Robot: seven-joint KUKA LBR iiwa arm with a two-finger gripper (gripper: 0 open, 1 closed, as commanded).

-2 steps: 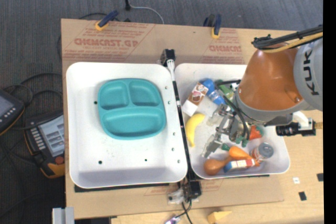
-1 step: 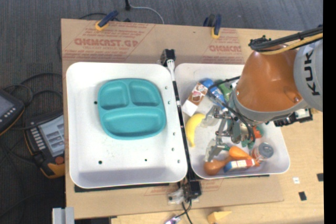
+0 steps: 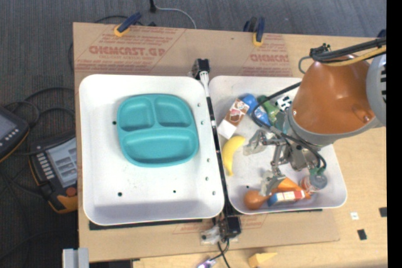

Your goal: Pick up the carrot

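The carrot (image 3: 287, 185) is a short orange piece lying near the front of the right bin (image 3: 336, 198), partly hidden by the gripper's linkage. My gripper (image 3: 262, 165) hangs low over that bin under the orange wrist band, and it is open. One fingertip (image 3: 252, 146) is near the banana, the other fingertip (image 3: 270, 186) sits just left of the carrot, close to or touching it. Nothing is between the fingers.
A yellow banana (image 3: 232, 152) lies by the right bin's left wall. A brown-and-white carton (image 3: 237, 113), a blue item (image 3: 249, 101) and a green item (image 3: 271, 107) crowd the back. A brown round thing (image 3: 254, 199) and a red-white tube (image 3: 291, 196) sit at the front. A teal divided plate (image 3: 157, 130) is in the left bin.
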